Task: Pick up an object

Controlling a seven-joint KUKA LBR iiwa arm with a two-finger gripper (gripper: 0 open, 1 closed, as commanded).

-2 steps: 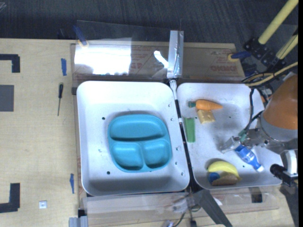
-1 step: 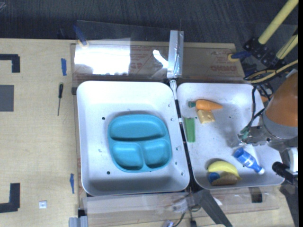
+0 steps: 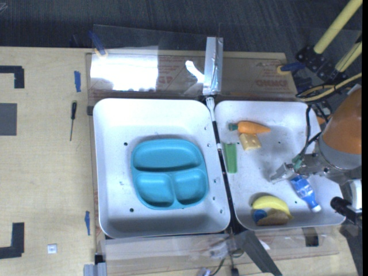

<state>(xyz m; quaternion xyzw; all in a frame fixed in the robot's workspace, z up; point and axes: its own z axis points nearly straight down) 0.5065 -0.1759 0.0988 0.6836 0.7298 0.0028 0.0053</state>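
The right bin [image 3: 261, 214] holds an orange carrot [image 3: 253, 127], a small tan block [image 3: 250, 142], a green stick [image 3: 231, 157], a yellow banana [image 3: 269, 203] with a blue and a brown piece against it, and a blue bottle [image 3: 303, 192]. My gripper [image 3: 279, 173] reaches in from the right over the middle of this bin, open, with nothing between its fingers. It hangs just up and left of the bottle's near end and right of the green stick. The arm's orange band [image 3: 345, 132] covers the bin's right rim.
In the left bin [image 3: 109, 125] lies a blue divided plate [image 3: 169, 172]. A metal divider [image 3: 213, 65] and clear sheet stand behind the bins. Black cables and yellow rods [image 3: 339, 22] hang at the upper right.
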